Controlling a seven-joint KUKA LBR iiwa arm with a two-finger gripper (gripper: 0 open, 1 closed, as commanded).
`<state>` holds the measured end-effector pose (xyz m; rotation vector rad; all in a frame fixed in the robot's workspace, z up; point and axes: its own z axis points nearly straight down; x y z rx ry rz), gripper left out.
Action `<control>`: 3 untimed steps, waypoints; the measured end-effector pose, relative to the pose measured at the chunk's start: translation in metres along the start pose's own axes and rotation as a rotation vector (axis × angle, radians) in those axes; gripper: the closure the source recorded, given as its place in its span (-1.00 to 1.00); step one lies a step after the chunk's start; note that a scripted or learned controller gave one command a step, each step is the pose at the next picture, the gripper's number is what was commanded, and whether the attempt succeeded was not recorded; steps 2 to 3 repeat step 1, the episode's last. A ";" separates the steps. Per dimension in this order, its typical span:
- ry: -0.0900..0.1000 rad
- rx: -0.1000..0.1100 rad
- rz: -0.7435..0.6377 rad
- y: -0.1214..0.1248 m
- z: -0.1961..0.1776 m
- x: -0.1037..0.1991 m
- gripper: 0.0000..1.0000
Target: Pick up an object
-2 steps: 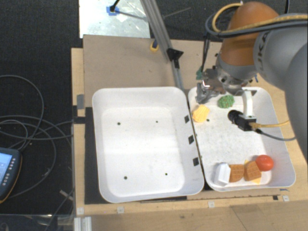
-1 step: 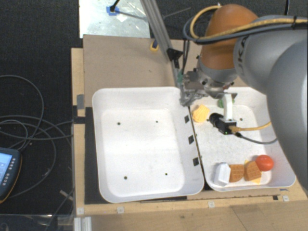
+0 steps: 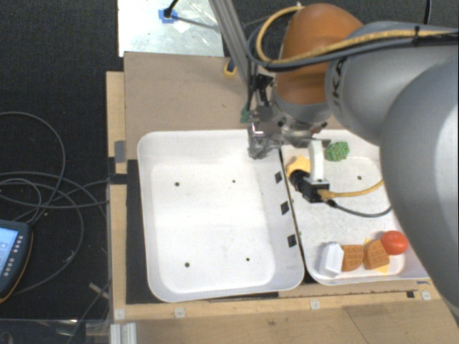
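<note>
Grey arm (image 3: 401,99) nearest; yellow object (image 3: 297,165) beside pincer (image 3: 259,149); pincer's opening unclear.

Lab: bench (image 3: 186,92), loose floor cables (image 3: 43,185)

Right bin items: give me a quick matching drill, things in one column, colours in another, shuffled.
Things:
1. ball
2. leafy toy
3. block
4. two wedges

Colours:
A. white
B. orange-brown
C. red
D. green

Pairs: 1-C, 2-D, 3-A, 4-B. All four lie in the right bin; the ball, block and wedges sit along its near edge, the leafy toy at its far end.
</note>
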<state>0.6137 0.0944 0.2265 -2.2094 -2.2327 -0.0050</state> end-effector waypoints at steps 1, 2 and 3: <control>-0.002 0.000 0.007 0.000 0.000 -0.003 -1.00; -0.002 0.000 0.007 0.000 0.000 -0.003 -1.00; -0.002 0.000 0.007 0.000 0.000 -0.003 -1.00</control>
